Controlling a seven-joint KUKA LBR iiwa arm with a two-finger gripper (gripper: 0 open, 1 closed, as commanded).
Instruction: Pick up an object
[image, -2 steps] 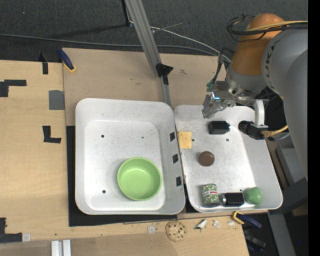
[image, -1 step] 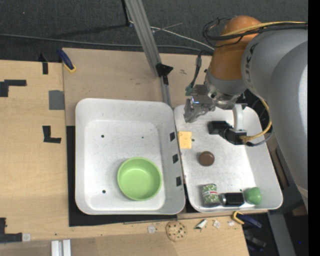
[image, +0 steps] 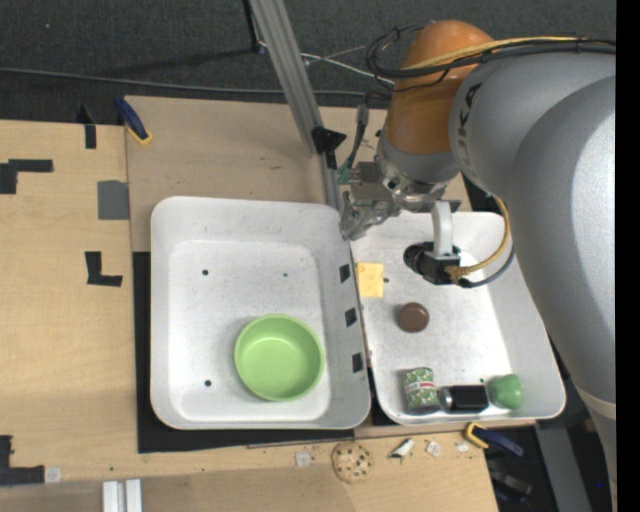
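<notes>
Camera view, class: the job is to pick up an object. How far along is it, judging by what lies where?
Nothing looks picked yet. The gripper sits at the right bin's upper left corner with no object seen in it. The yellow block, brown ball and green bowl lie in the bins. Grasping and lifting remain.

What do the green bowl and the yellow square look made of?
Green bowl: likely plastic, with a smooth, matte, even colour and a soft rim highlight. Yellow square: possibly foam or sponge, being flat and dull with no shine; too small to be sure.

Only partial dark lettering on the grey arm (image: 470, 95) shows, too cut off to read.
</notes>
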